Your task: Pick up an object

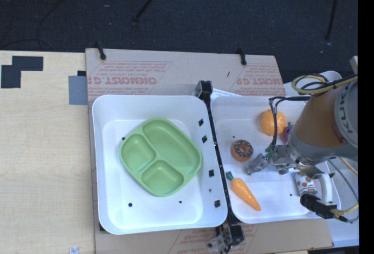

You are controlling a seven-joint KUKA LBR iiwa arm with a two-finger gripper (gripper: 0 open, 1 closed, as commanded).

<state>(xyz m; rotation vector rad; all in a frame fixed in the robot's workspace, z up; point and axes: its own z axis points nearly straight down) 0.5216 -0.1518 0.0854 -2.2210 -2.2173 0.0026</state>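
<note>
Camera view bins: two (152, 221), (274, 219).
Left bin: one green divided plate (160, 156).
Right bin: one doughnut (241, 149), one carrot (245, 192), one orange (273, 122).
End effector (258, 162): opening cannot be told.

donut (241, 149), carrot (245, 192) and orange (273, 122) crowd right bin (274, 215)

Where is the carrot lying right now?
The carrot lies in the right bin, near its front left corner, just below the donut.

I see a light green divided plate (160, 156) in the white left bin (111, 212). The white right bin (274, 216) holds an orange carrot (245, 193), an orange ball (273, 122), and a brown, sprinkle-dotted doughnut (241, 149).
</note>
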